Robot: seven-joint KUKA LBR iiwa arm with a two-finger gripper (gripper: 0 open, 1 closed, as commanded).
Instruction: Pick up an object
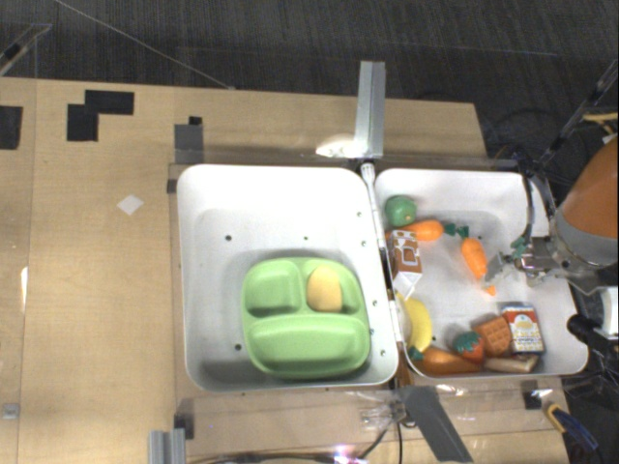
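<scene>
The bench [87,288] is tan wood and holds two white bins side by side. The left bin [213,259] has a big green tray [306,317] in it, with three spaces. A yellow lemon [325,289] sits in the top right space of the tray. The other two spaces have nothing in them. The right bin [455,196] holds many small toy foods. A yellow banana [418,322] lies by the wall next to the left bin. Just above it is a brown and white packet [406,256], tilted against that wall. A green round fruit [400,209] sits in the top left corner. Beside it lies an orange carrot [427,230] with a green end, and another orange carrot [473,258] lies near the middle. At the bottom are a long orange piece [447,361], a waffle-like brown square [492,333], and a little red and white box [523,328], all close together. The grey arm [590,211] comes in from the right. Its gripper [513,257] is over the right side of the right bin, just beside the middle carrot. I cannot tell if it is spread or pressed together, and I see nothing held in it.
</scene>
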